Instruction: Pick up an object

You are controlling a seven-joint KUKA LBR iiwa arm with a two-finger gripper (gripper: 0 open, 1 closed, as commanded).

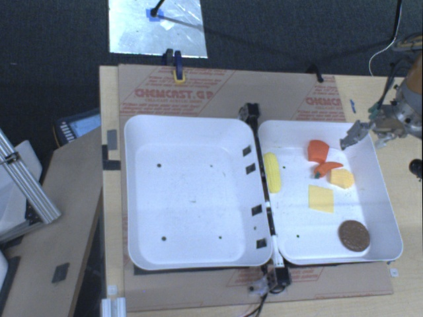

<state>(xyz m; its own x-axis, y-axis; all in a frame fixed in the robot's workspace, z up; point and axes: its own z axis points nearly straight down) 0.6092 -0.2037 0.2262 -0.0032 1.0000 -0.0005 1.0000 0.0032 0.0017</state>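
Observation:
The right bin (pixel 380 197) holds several small objects. A yellow corn cob (pixel 271 172) lies along its left wall. An orange piece (pixel 318 150) sits near the back, with a small carrot-like piece (pixel 326 169) just in front of it. Beside those are a yellow wedge (pixel 342 177) and a flat yellow square (pixel 321 199). A brown round disc (pixel 354 235) rests near the front right corner. My gripper (pixel 351 137) hangs over the bin's back right part, just right of the orange piece, with nothing seen in it.
The left bin (pixel 142 137) stands beside the right one, joined by a black clip strip (pixel 258 177). Cardboard (pixel 198 91) underlies both bins. A foil sheet (pixel 157 18) lies at the back, a metal rail (pixel 26 183) at the left.

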